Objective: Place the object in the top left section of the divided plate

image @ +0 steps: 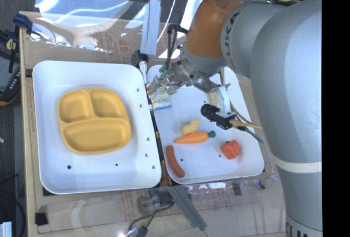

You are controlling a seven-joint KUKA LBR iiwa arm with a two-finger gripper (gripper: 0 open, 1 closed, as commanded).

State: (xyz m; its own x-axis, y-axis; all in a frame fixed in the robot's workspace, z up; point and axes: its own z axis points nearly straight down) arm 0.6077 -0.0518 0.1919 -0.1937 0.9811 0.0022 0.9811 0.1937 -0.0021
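Observation:
A yellow divided plate [94, 120] lies in the left white bin [49, 170]; its top left section [74, 105] holds nothing. The grey arm with the orange band reaches down into the right bin [249, 167]. My gripper [159, 87] hangs low over that bin's upper left corner, close to the wall between the two bins. Just below it sits a small blue and white item [161, 102], and I cannot tell whether the gripper touches it. Loose in the right bin lie a carrot [192, 138], a sausage [175, 161], a red pepper [231, 149] and a pale yellow piece [191, 126].
A black cable fitting [216, 114] hangs from the wrist above the middle of the right bin. The arm's big grey body covers the right side of that bin. A clear plastic sheet [87, 11] stands behind the bins.

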